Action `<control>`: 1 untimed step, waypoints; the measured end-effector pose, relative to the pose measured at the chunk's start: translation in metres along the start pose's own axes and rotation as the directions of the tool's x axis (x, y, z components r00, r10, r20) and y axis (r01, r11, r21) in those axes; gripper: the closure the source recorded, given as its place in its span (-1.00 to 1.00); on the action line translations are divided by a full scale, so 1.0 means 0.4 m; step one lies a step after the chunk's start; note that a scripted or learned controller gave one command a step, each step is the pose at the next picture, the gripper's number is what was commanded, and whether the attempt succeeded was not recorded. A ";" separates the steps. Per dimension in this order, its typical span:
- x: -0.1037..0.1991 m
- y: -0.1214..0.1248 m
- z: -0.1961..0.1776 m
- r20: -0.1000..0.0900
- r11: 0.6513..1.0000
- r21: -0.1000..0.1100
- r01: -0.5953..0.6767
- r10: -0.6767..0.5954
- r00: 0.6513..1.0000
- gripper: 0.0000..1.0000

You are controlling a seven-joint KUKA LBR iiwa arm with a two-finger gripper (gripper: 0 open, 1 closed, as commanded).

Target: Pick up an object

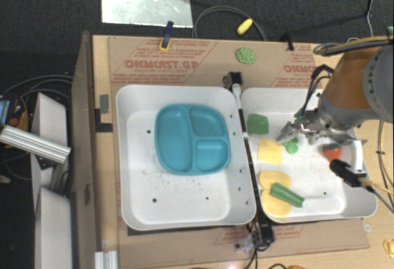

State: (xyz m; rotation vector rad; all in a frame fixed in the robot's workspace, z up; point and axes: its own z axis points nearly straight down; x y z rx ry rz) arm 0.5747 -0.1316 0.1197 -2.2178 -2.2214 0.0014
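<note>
The arm (354,86) comes in from the 3 o'clock side and bends down over the right bin (357,203). The gripper (292,136) is low above the floor of this bin, in its upper middle part. Its fingers point toward 9 o'clock, but they are small and partly blurred, so I cannot tell how wide they stand or if something is between them.

Just below the gripper tip, at about 6 o'clock from it, is a small green round object (292,148); it looks very near or touching the fingers, which of the two I cannot tell. At 9 o'clock from this one lies a pale yellow square piece (269,152), just beside it. At 10 o'clock from the gripper, a green block (257,124) lies near the left wall of the bin. At 3 o'clock from the gripper, a small orange-red object (332,152) lies under the wrist. Toward 6 o'clock, well apart, is a yellow rounded piece (275,191) with a green cylinder (287,194) lying across it, tilted.

The left bin (138,200) holds a blue divided plate (192,139) in its middle. On the brown board (184,58) behind the bins, at 12 o'clock, lies a green dotted ball (245,55).
</note>
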 end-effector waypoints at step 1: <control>-0.048 -0.040 0.094 0.001 1.000 0.000 -0.003 0.003 1.000 -1.00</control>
